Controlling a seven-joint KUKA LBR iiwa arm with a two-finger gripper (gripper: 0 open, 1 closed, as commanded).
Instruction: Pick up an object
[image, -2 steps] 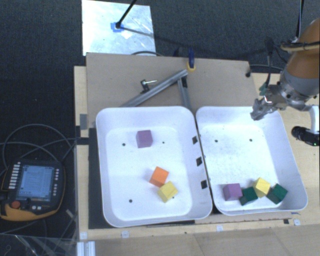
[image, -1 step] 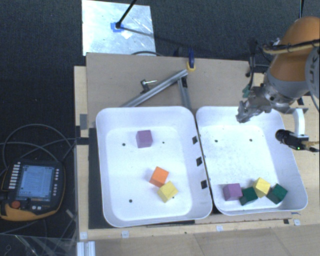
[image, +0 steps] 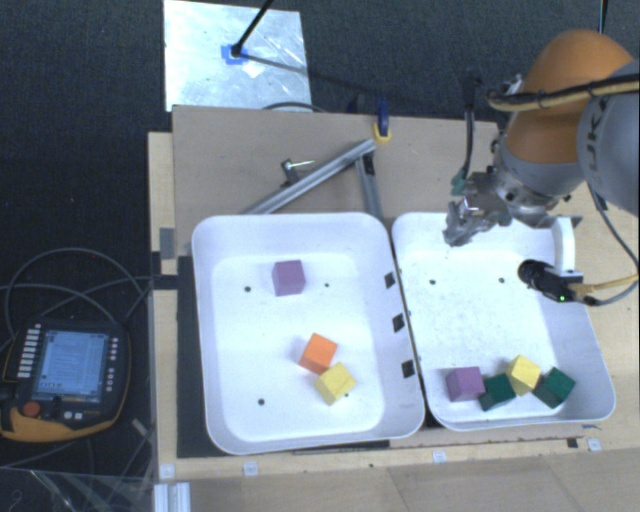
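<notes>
Both white bins (image: 215, 300) look like smooth, slightly glossy plastic. The bench (image: 420, 165) top reads as matt cardboard or fibreboard, hard to tell which. Blocks like the orange cube (image: 318, 352) look matt, maybe foam. The slanted rod (image: 310, 180) is shiny metal.

Arm (image: 570, 110): enters from the right, orange band uppermost, wrist bent downward.
Gripper (image: 462, 228): pointing down and left, low at the wrist's end.

Teach pendant (image: 62, 380) with lit screen laid left of the bench, grey cable looped around it, foil sheet (image: 235, 55) placed beyond, metal bar (image: 315, 175) angled behind the bins
</notes>
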